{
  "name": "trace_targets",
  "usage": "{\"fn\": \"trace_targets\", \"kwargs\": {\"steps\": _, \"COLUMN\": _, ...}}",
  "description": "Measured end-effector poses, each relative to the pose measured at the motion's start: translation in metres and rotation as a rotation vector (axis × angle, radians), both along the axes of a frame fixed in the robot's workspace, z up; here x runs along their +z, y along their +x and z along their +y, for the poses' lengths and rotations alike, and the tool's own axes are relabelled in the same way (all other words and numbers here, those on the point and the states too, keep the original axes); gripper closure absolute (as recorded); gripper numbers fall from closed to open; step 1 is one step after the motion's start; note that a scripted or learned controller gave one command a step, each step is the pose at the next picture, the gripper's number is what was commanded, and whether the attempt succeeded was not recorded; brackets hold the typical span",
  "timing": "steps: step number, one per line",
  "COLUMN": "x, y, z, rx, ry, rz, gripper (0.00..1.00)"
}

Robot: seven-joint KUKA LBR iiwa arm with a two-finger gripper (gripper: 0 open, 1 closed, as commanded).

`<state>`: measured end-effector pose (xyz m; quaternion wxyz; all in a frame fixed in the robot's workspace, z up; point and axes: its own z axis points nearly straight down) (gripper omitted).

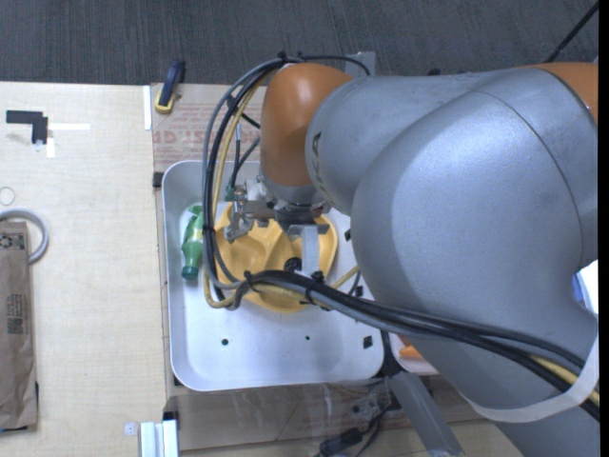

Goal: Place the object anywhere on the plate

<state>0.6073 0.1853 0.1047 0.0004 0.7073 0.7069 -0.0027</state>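
Looking near to far, we see the white bin [190, 350], then the yellow plate [257, 255] under the gripper [276, 219]; can't tell its grip. Green bottle [192, 244] lies just beside the plate: probably light, slick plastic, so we'd grab mid-body.

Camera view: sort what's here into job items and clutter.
Job items:
- round yellow plate
- green plastic bottle
- white bin

Lying about:
- yellow-handled tool
- brown paper bag
- black bracket
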Motion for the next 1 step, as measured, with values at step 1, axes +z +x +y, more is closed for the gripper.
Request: {"fn": "trace_targets", "kwargs": {"steps": 1, "x": 0.0037, "y": -0.0041, "z": -0.0037, "rx": 0.0, "ry": -0.009, "rz": 0.019, "gripper": 1.0}}
